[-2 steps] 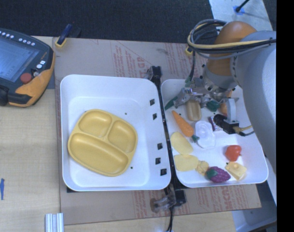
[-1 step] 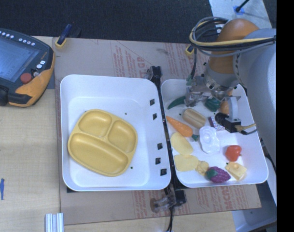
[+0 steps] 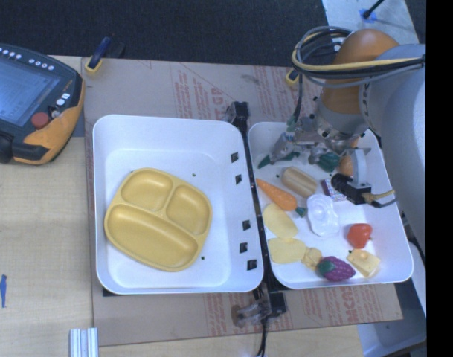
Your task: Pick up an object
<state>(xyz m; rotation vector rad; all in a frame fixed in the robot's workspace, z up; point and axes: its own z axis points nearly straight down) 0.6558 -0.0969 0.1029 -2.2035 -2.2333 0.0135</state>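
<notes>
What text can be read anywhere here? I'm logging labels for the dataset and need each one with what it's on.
Nothing can be quoted with confidence.
Cardboard sheet under the bins: faint red printing in repeated lines, too blurred and washed out to read.
Teach pendant at the left: its screen and buttons carry markings too small to read.
Yellow divided tray, white bins and toy foods such as the carrot: no lettering visible.

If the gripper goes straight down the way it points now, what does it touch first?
Probably the bare floor of the right bin near its far edge. The gripper hangs above that spot, and the bread roll lies a little nearer the camera. Depth is hard to judge from this view.
</notes>
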